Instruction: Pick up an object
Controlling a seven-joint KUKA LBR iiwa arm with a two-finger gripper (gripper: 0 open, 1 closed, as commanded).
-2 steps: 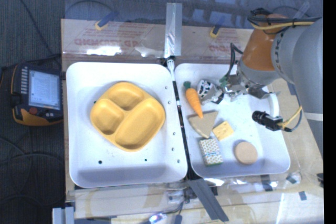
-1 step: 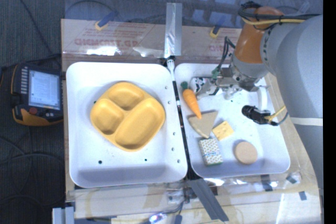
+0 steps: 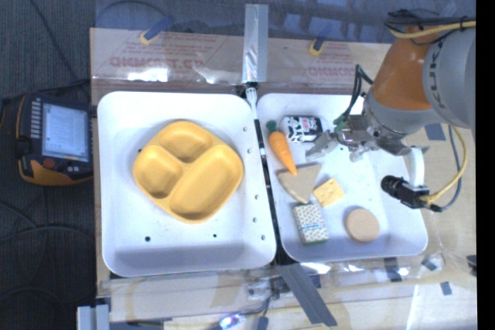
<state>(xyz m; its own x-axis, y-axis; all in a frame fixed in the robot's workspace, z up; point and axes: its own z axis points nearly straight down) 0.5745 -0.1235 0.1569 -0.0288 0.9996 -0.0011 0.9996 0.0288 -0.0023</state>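
The robot's claw (image 3: 334, 143) hovers low in the upper part of the right bin (image 3: 410, 243), its 2 fingers spread apart with nothing between them, the tips just right of a small black-and-white carton (image 3: 300, 127) lying on its side. The grey arm (image 3: 433, 81), with its orange band, reaches in from the right above the bin's far corner.

Around the claw, 6 toy foods lie in the right bin: the carton near the top left, an orange carrot (image 3: 282, 151) slanting just below it, a tan wedge (image 3: 300, 182) touching the carrot's lower end, a yellow cheese block (image 3: 329, 192) beside the wedge, a checkered packet (image 3: 310, 222) below, and a round tan biscuit (image 3: 362, 225) toward the bottom right.

The left bin (image 3: 116, 243) holds a yellow 3-compartment plate (image 3: 187, 169). Both bins sit side by side on the table (image 3: 193, 58); a handheld control pendant (image 3: 52, 139) rests at the far left.
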